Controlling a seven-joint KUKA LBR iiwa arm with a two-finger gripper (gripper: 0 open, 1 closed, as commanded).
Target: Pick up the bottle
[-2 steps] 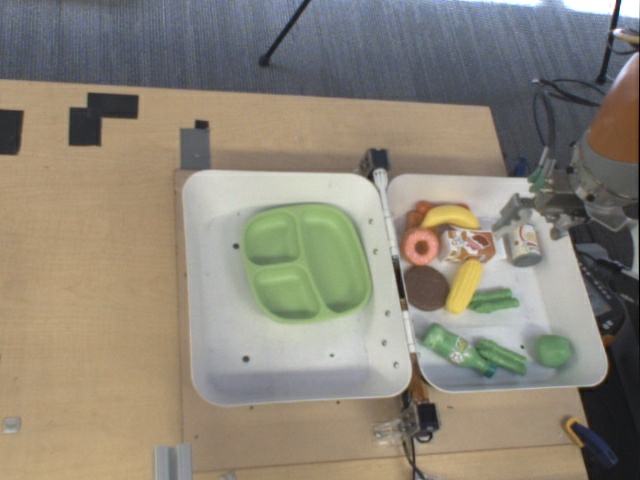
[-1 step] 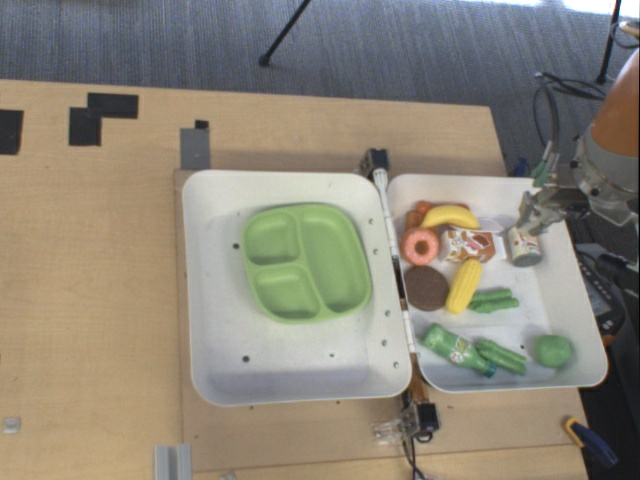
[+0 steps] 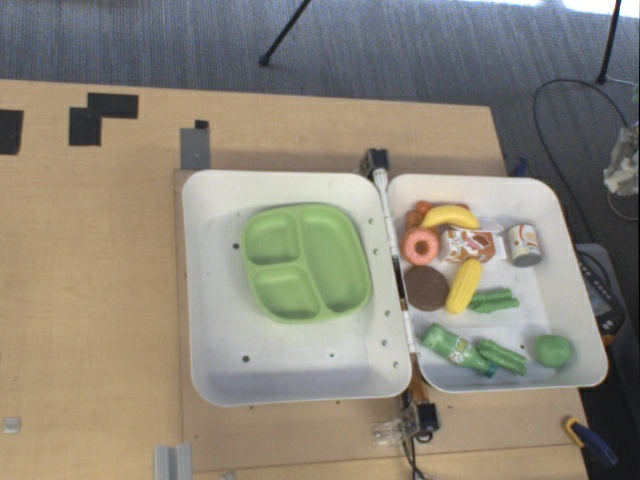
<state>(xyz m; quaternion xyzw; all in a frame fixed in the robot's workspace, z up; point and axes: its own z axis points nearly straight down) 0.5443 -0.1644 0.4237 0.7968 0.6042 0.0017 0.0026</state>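
Jaws first, and whether they were spread or pressed together could not be told, so the bottle's place relative to them could not be called either.

Over to the bottle [image 3: 455, 348]: green with a pale label, it lay on its side in the right bin [image 3: 560, 218], at the near-left corner, slanting from far-left to near-right. Its left end sat close to the bin's left wall and its length ran close to the near rim. Tight quarters! A green pod-like toy [image 3: 503, 357] lay just beside its right end, possibly touching. On the far side sat a brown disc [image 3: 427, 287] and a corn cob [image 3: 465, 283], both near it. A green ball [image 3: 552, 350] sat well to the right, with bare white floor between. Across the divider, the left bin [image 3: 215, 298] held a green divided plate [image 3: 305, 263] with bare floor around it.
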